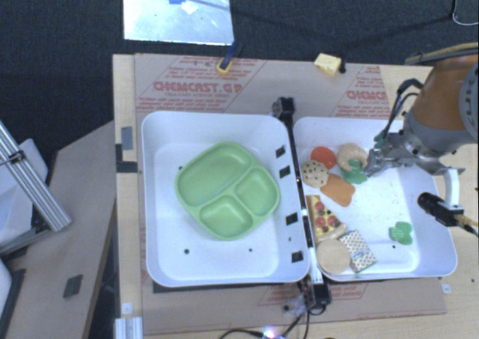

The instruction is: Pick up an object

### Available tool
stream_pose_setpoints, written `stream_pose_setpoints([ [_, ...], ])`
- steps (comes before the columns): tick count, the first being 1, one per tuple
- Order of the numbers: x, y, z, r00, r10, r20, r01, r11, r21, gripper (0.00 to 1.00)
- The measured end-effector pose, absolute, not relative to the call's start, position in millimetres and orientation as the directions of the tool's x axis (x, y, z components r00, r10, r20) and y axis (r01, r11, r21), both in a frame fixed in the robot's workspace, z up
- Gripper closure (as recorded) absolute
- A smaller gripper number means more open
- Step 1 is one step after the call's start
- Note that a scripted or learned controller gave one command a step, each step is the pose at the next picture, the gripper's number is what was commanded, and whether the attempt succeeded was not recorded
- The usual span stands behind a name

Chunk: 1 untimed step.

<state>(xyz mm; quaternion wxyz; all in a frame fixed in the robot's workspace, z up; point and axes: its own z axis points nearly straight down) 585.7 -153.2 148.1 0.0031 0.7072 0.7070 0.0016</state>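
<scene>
So the worktop (97, 180) has two white bins side by side on a sheet of printed cardboard (202, 79). The left bin (161, 132) holds one big thing, a green divided plate (227, 190) sitting roughly in its middle.

Using that plate as the reference: everything else is off to its right, in the right bin (438, 259). Closest to the plate is a chocolate chip cookie (313, 173), with a pizza slice (323, 216) below it and a round tan bun (334, 257) lower still, a small printed packet (361, 251) touching the bun. A red tomato (323, 156) sits above the cookie, an orange piece (337, 191) just right of it. Further right is a beige roll (351, 155) with a small green bit (355, 175) beside it, and a green piece (402, 233) well apart, farthest out.

The arm (445, 109) comes in over the right bin. The claw (376, 159) sits right by the roll and the small green bit, maybe touching them, but honestly I can't tell whether it's spread or closed, or gripping anything.
</scene>
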Motion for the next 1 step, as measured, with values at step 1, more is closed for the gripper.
stream_pose_setpoints([
  [1,584.6,-160.7,210.0,-0.001,1.000,-0.003,1.000,0.001,0.008,1.00],
])
